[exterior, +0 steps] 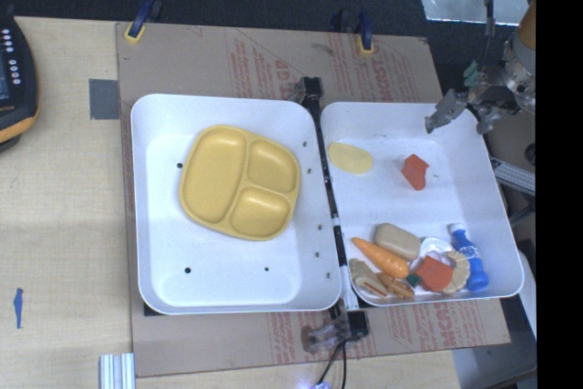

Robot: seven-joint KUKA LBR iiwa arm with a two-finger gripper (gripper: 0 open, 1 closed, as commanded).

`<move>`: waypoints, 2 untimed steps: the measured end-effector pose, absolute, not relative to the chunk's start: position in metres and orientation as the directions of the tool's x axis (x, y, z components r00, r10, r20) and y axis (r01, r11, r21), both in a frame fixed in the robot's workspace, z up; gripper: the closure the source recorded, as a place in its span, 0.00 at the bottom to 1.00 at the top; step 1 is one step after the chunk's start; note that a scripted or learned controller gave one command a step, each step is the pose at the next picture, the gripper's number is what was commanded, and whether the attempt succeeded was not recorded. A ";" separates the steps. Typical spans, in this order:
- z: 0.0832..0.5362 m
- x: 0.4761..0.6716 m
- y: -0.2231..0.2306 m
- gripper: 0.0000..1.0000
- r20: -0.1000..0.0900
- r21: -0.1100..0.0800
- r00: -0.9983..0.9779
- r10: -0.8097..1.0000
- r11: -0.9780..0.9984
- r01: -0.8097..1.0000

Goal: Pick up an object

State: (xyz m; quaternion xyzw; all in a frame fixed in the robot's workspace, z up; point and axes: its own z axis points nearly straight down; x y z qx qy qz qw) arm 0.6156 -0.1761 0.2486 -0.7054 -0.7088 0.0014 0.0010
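The right bin (474, 168) holds several small objects. A pale yellow flat piece (351, 158) lies near its left wall, and a red block (415, 171) sits alone at mid-bin. At the front, a pile gathers an orange carrot (381, 257), a beige lump (397, 240), a red-orange piece (435, 273) and a blue bottle (466, 258). My gripper (463, 118) hangs over the bin's back right corner, up and to the right of the red block. It is open, with nothing between its fingers.
The left bin (155, 223) holds a yellow divided plate (241, 182). A black clip (311, 90) sits where the two bins meet at the back. A dark device (14, 87) rests on the bench at the far left.
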 end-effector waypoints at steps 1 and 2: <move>0.116 0.608 -0.179 0.00 0.003 -0.018 -0.004 1.000 0.004 1.000; 0.094 0.619 -0.202 0.00 0.001 0.000 -0.003 1.000 0.003 1.000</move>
